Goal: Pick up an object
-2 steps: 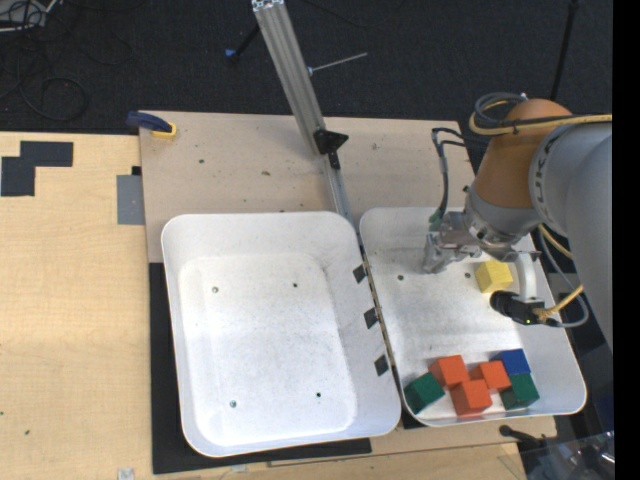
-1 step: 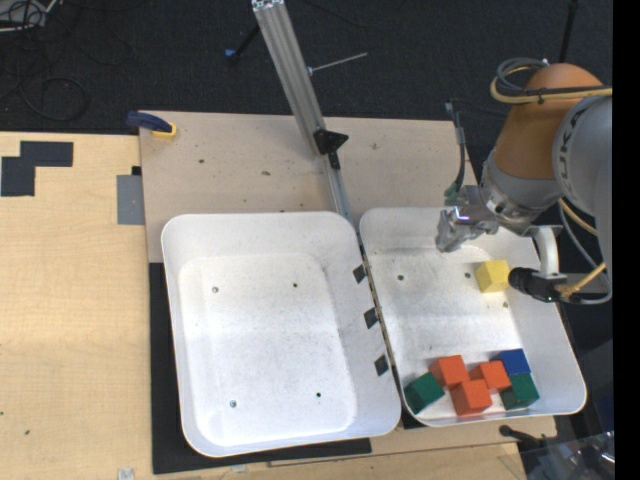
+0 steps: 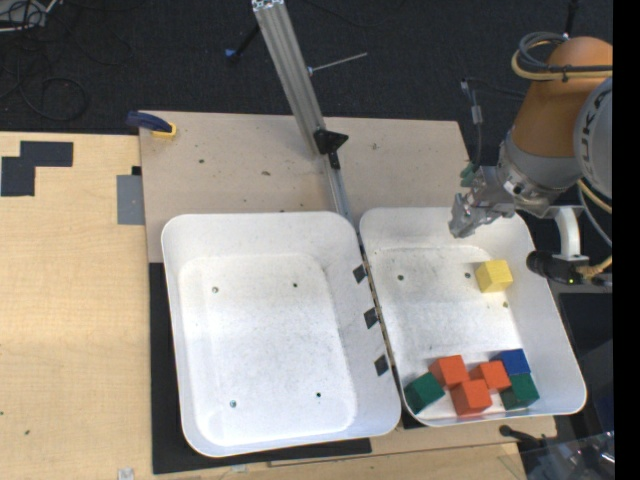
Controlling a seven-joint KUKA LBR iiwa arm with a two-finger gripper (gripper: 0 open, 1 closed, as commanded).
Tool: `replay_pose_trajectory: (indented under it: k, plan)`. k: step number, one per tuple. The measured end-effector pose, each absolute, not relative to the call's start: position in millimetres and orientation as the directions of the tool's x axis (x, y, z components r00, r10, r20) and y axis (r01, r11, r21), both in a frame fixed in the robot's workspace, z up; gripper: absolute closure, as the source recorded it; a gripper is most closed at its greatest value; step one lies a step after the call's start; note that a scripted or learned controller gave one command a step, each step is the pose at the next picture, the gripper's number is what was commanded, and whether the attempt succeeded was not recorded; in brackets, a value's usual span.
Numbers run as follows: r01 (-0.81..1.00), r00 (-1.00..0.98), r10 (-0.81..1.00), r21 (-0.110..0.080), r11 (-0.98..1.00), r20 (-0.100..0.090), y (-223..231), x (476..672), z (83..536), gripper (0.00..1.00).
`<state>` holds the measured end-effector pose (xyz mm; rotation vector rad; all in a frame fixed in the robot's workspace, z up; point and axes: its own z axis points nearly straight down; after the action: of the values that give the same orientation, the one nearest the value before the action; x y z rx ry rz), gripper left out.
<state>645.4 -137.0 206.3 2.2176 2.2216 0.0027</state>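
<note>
Overhead, gripper (image 3: 468,220) above right bin (image 3: 560,358) far edge; opening indiscernible, holding nothing visible

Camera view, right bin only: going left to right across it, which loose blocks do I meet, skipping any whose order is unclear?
Green block → orange block → yellow block → blue block, all in the right bin.

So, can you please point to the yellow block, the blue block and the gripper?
yellow block (image 3: 493,275), camera view, middle of its top face
blue block (image 3: 514,361), camera view, its top face
gripper (image 3: 466,221), camera view, its lower tip, over the right bin's far end
</note>
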Motion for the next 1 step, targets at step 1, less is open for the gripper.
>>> replay_pose_trajectory:
  k: [1]
  plan:
    - [1.000, -0.003, 1.000, 0.004, 0.003, -0.001, -138.7, 646.1, 259.7, 1.00]
